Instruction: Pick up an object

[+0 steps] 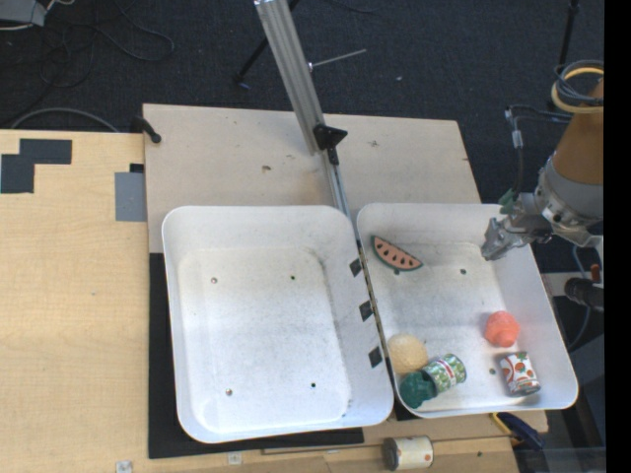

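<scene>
The right bin (463,294) holds a watermelon slice (396,254) near its far left, an orange-pink ball (501,328) at the right, a red and white can (518,372) in the near right corner, a tan ball (406,351), and a green-capped can (437,376) lying on its side. My gripper (496,238) hangs over the right bin's far right edge, well above and behind the orange-pink ball. Nothing shows between its fingers.
The left bin (258,318) lies beside the right one, with black clips (366,308) along the shared wall. A slanted aluminium bar (296,72) rises behind the bins. A small cylinder (407,452) lies on the bench in front.
</scene>
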`<act>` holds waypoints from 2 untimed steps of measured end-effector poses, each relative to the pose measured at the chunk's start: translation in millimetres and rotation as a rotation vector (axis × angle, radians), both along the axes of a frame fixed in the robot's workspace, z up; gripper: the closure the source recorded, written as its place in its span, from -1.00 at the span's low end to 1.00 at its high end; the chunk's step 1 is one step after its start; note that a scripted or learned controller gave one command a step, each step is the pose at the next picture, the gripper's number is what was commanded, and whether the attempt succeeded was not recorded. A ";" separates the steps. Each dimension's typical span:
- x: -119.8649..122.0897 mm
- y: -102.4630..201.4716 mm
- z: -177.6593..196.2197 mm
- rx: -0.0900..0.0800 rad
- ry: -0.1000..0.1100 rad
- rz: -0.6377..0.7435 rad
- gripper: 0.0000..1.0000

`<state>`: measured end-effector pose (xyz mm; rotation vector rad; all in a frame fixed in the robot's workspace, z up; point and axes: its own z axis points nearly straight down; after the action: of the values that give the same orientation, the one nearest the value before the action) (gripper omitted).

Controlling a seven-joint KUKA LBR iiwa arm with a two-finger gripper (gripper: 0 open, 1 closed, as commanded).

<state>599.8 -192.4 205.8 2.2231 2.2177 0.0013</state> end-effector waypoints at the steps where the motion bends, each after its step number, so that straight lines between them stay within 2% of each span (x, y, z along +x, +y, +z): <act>1: -11.1 47.7 -5.5 0.003 0.006 0.006 1.00; 2: -26.3 98.4 -12.3 0.004 0.008 0.006 1.00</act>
<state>573.5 -94.0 193.5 2.2221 2.2299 -0.0033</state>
